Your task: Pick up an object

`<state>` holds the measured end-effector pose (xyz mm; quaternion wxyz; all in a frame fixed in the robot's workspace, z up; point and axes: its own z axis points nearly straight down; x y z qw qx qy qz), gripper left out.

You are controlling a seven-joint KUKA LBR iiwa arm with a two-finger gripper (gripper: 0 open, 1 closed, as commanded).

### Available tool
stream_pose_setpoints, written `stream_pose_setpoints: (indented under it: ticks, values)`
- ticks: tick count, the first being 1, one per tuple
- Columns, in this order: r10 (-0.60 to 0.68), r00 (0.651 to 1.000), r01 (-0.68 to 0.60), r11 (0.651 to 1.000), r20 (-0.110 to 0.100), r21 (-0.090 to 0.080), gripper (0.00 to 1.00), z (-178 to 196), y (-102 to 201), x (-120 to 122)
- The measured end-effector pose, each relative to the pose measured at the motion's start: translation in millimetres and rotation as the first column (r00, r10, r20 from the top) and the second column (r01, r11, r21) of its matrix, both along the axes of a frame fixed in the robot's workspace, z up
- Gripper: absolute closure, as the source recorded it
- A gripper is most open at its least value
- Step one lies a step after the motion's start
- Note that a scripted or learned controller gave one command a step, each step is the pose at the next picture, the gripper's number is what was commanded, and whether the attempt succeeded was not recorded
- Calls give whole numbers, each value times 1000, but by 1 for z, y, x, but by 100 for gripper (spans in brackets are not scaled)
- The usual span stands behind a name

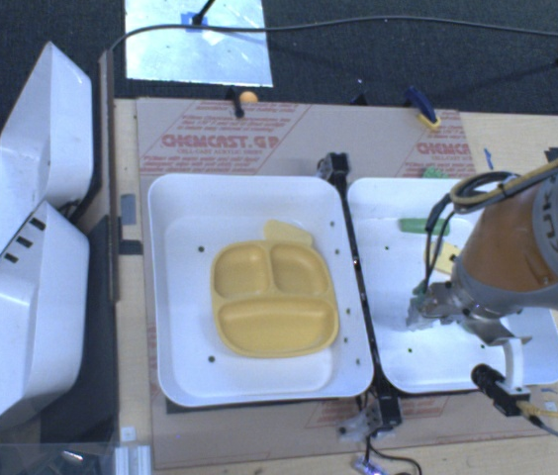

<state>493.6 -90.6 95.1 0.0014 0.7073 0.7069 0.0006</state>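
A yellow divided tray [274,300] lies in the left bin [175,265], with a pale yellow flat piece [289,232] touching its far edge. In the right bin [388,364] a green stick-like object [419,225] lies near the back wall, and a small yellow piece [446,258] shows beside the arm. The grey and orange arm [521,250] hangs over the right bin. Its gripper [425,308] points down at the bin floor near the middle, mostly hidden by the wrist.
Black clamps [333,165] sit along the seam between the bins. Two stacked white bins [32,245] stand off the bench at left. A foil sheet [198,28] lies at the back, and a blue and yellow clip [422,110] rests on the cardboard. Cables loop over the arm.
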Motion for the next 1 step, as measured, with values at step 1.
stream_pose_setpoints:
  ticks: [1]
  values:
    - [2, 1000, -2, 1000, 3, 1, 100, 61, 2, 6]
